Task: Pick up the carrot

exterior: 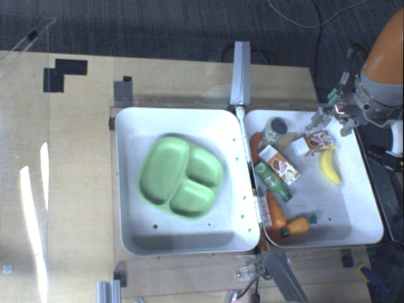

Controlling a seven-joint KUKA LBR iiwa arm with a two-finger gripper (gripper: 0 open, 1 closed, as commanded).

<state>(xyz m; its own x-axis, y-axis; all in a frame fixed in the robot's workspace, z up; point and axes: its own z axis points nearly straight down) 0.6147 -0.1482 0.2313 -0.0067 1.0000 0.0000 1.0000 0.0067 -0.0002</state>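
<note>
The approach is not yet made. The claw hangs at the frame's upper right, above the right bin; I cannot tell its opening. The carrot lies at lower right, well apart, so the arm must travel down-frame and descend.

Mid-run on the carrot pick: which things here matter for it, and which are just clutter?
For the job:
carrot
gripper
right bin

Lying about:
banana
green bottle
two small cartons
green divided plate in the left bin
</note>
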